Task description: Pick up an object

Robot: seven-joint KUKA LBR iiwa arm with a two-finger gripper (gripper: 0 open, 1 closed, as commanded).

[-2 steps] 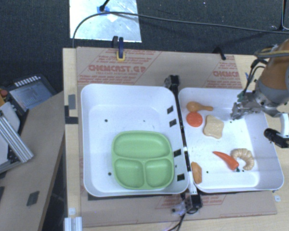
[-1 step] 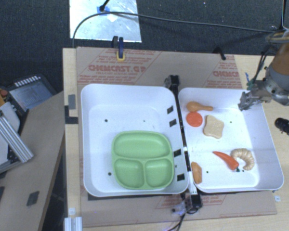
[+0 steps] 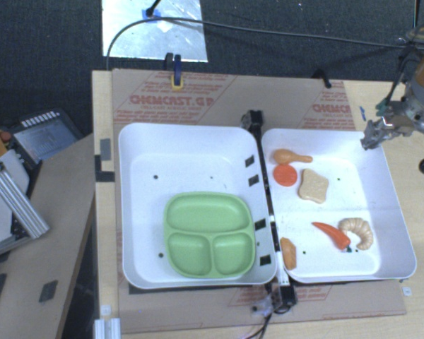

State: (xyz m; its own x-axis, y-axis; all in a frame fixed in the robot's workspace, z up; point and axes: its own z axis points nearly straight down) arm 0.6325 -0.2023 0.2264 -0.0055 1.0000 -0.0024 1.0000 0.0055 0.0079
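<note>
The right bin [image 3: 381, 189] holds several toy foods: an orange drumstick [image 3: 290, 157], a red tomato slice [image 3: 285, 176], a tan cracker-like piece [image 3: 314, 187], a red chili pepper [image 3: 331, 234], a beige shrimp [image 3: 358, 232] and a small orange piece [image 3: 288, 253] near the front left corner. My gripper [image 3: 373, 137] hangs over the bin's far right corner, away from all of them. Nothing shows between its fingers.
The left bin [image 3: 141, 161] holds a green divided tray [image 3: 208, 233]. A black divider clip strip [image 3: 258, 182] runs between the bins. Cables cross the dark backdrop above. A grey device and metal rail sit on the bench at far left.
</note>
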